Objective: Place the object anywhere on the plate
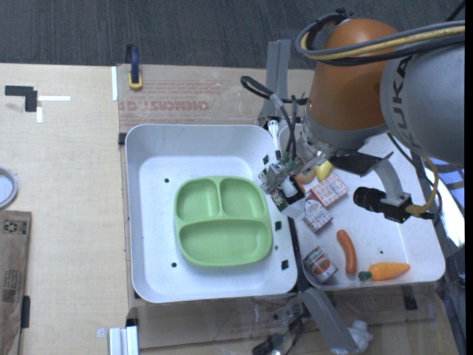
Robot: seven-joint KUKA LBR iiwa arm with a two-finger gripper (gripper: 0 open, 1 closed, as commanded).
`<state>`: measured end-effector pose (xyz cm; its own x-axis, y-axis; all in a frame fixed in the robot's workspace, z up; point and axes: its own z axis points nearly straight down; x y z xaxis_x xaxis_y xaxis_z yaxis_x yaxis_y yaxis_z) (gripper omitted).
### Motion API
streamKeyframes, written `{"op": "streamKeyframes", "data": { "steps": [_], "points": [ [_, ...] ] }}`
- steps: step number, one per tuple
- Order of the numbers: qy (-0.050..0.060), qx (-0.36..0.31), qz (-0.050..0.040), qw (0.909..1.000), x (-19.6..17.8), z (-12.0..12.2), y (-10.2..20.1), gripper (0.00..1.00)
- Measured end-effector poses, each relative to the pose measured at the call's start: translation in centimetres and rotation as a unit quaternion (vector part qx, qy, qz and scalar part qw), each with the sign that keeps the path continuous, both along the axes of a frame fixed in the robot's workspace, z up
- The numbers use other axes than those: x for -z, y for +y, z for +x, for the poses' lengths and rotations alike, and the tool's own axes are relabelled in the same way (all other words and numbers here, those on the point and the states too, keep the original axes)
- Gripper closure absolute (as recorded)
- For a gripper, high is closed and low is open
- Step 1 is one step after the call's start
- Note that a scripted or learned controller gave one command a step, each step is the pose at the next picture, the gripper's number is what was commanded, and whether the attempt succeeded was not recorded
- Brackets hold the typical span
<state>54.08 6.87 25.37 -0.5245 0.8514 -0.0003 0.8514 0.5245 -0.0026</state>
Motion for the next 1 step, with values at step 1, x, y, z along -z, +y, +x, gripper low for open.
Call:
{"op": "streamKeyframes", "data": {
  "steps": [1],
  "points": [
    [0.000, 0.217, -0.0013, 0.9761, -0.69, 1.74, -3.36, 1.00]
  ]
}}
